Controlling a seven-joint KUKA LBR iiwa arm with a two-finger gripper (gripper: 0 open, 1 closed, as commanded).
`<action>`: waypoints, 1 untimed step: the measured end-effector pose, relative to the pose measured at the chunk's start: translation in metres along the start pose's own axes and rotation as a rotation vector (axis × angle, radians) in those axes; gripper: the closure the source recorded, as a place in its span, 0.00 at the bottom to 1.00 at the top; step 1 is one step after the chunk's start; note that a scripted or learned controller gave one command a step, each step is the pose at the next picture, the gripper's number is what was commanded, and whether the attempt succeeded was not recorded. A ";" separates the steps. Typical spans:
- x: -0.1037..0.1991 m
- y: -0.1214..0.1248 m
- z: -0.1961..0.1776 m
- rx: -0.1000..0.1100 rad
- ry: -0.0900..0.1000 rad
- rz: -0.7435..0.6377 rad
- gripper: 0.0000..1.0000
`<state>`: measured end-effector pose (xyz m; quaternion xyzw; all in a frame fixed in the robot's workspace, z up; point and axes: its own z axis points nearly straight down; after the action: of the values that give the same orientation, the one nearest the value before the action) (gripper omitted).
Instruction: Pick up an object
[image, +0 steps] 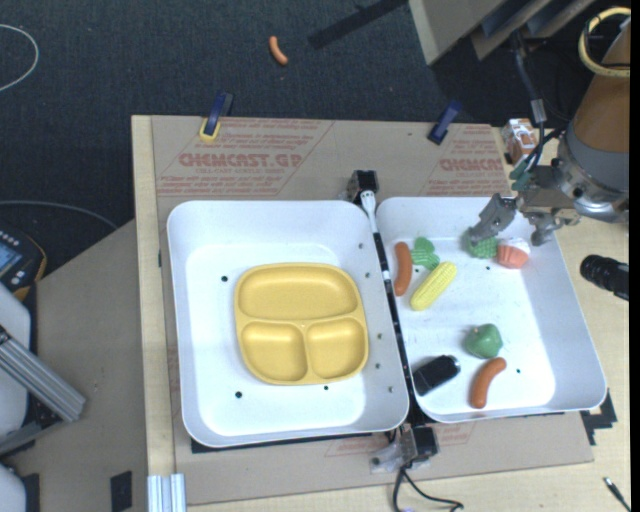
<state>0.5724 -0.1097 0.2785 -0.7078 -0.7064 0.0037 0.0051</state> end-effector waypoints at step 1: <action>0.000 0.002 -0.006 -0.012 -0.001 -0.002 0.00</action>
<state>0.5742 -0.1095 0.2845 -0.7070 -0.7072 0.0001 0.0005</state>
